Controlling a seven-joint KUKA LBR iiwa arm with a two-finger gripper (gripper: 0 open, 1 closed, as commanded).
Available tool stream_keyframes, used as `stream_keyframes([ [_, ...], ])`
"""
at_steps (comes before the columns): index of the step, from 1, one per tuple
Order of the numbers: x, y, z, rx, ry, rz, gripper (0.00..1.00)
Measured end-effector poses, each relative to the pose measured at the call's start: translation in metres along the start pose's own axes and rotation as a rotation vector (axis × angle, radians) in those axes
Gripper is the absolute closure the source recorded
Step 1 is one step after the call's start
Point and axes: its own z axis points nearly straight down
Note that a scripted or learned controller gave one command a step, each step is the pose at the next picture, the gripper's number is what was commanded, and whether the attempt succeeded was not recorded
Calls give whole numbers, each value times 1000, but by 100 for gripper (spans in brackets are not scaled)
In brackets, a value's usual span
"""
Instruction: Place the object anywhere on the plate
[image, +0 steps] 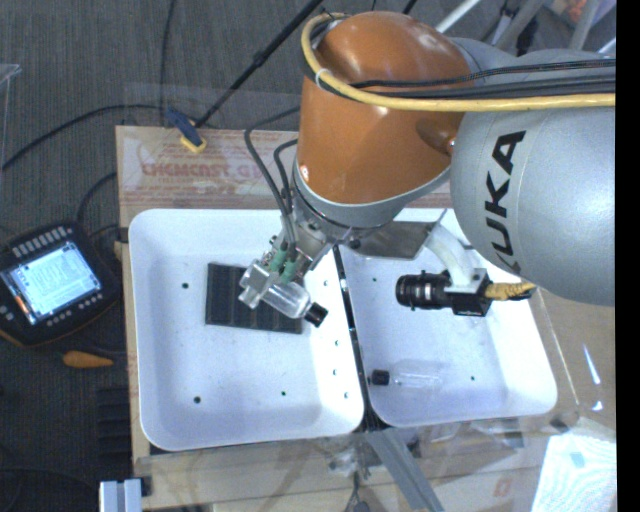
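Note:
A flat black plate (228, 295) lies in the left bin (180, 400), toward its middle. My gripper (283, 290) hangs low over the plate's right end and hides that part of it. A small black piece (315, 314) juts out at the gripper's lower right; I cannot tell whether it belongs to the gripper or is a held thing. In the right bin (500, 390), near the front, lies a small clear tube (415, 380) with a black cap (380, 378), well apart from the gripper.
The big orange and grey arm (400, 110) covers the back of both bins. A black camera (430, 292) on a white bracket hangs over the right bin. The rim between the bins (350, 350) runs front to back. A pendant (50, 285) lies left of the bench.

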Motion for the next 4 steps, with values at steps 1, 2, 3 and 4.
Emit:
stream_keyframes([
  [1, -44, 2, -64, -2, -1, -342, 100],
  [2, 8, 9, -64, -2, 0, -577, 100],
  [3, 24, 26, 18, -3, 1, -1106, 100],
  [4, 24, 26, 18, -4, 1, -1106, 0],
])
